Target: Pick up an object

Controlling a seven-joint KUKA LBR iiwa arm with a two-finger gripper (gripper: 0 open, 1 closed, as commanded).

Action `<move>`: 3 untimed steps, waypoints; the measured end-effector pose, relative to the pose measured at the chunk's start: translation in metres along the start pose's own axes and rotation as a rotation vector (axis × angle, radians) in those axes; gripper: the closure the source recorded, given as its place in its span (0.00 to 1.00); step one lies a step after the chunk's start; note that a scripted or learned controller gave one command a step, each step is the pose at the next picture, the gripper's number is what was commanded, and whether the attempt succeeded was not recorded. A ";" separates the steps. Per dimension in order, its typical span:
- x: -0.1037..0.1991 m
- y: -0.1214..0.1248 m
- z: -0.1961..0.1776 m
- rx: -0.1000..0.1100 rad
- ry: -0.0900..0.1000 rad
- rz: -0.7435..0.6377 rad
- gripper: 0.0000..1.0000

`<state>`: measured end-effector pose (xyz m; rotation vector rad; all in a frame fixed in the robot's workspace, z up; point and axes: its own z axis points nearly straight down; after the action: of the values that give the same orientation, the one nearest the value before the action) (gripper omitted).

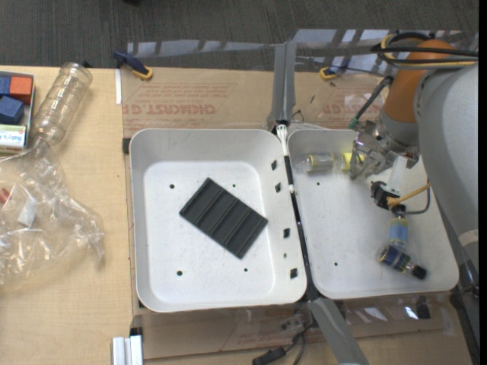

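Far left on the bench there's a clear plastic bottle (59, 101) lying on its side, a box of colored blocks (15, 105) at the frame edge, and crumpled clear wrap (42, 211) below them. Then the left bin (144, 226), which has just a dark ribbed panel (224, 217) lying flat at a slant around the middle, well clear of every wall, so lots of open floor around it. The right bin (335, 280) is busier. A small clear vial (320, 161) lies near the top wall, with a yellow bit (348, 159) just beside it. The gripper (365, 166) sits just right of that yellow piece, close to the top wall. Honestly can't tell how its fingers are set or whether they've got anything. A small blue item (397, 246) lies lower right, well apart.
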<state>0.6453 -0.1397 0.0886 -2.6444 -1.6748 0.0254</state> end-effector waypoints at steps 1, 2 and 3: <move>0.000 -0.001 -0.008 0.001 -0.003 -0.003 1.00; 0.027 -0.001 -0.180 -0.019 0.006 0.029 1.00; 0.027 -0.001 -0.180 -0.017 0.005 0.030 0.00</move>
<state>0.6588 -0.1152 0.2679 -2.6793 -1.6418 0.0047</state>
